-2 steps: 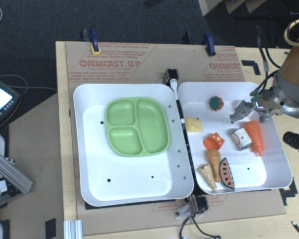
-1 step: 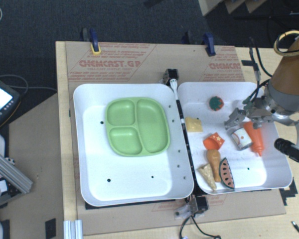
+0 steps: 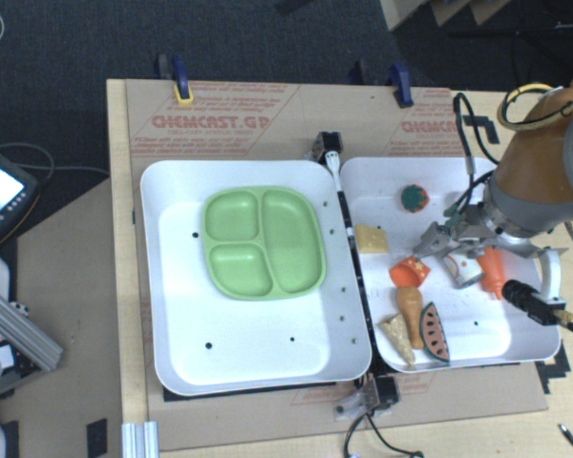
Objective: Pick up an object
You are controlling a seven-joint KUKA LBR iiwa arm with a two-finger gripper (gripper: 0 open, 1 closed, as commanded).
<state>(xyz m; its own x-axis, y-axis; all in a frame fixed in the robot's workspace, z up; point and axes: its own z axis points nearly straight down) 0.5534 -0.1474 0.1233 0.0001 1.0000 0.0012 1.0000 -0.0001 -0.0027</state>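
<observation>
- The left shallow white bin (image 3: 172, 351) carries one thing, a pale green plastic tray with three compartments (image 3: 265, 242), lying flat near its middle, well apart from the arm.
- The right shallow white bin (image 3: 525, 346) holds the loose pieces, probably spread out so each can be reached alone: a pale yellow block (image 3: 371, 239), a small round green-and-red ball (image 3: 414, 197), an orange-red chunk (image 3: 410, 273), a tan carrot-like piece (image 3: 412, 315) and a dark watermelon-slice toy (image 3: 435, 330).
- The carrot-like piece and the slice lie side by side, long axes running roughly top to bottom of the view.
- The grey two-finger gripper (image 3: 456, 248) hangs low over the right bin, just beside an orange and white piece (image 3: 484, 268), which seems the likely target; whether the jaws are wide or narrow I cannot tell.
</observation>
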